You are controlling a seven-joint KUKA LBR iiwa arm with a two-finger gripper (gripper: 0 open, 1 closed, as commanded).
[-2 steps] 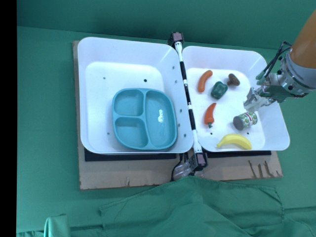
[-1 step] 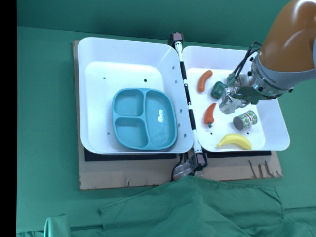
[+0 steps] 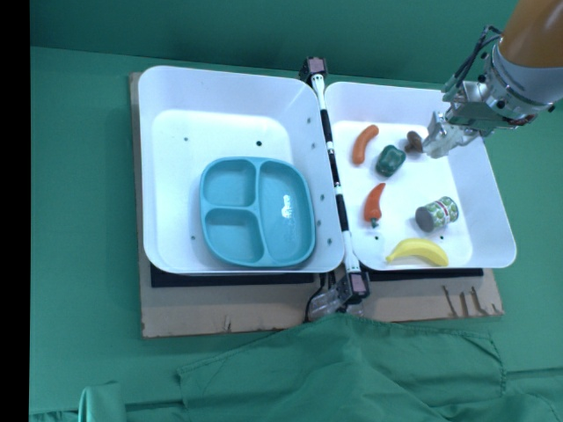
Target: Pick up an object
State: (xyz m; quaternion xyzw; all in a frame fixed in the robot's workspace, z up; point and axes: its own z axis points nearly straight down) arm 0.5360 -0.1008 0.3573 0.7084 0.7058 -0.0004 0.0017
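Note:
The right bin holds several toy foods: an orange sausage, a dark green pepper, a small brown piece, a red chilli, a small can lying on its side and a yellow banana. My gripper hangs over the bin's far right part, just right of the brown piece and above the can. Nothing shows between its fingers.
The left bin carries a blue three-part plate. A black and white divider bar runs between the bins. Both bins rest on a cardboard sheet over green cloth, with bunched cloth at the front.

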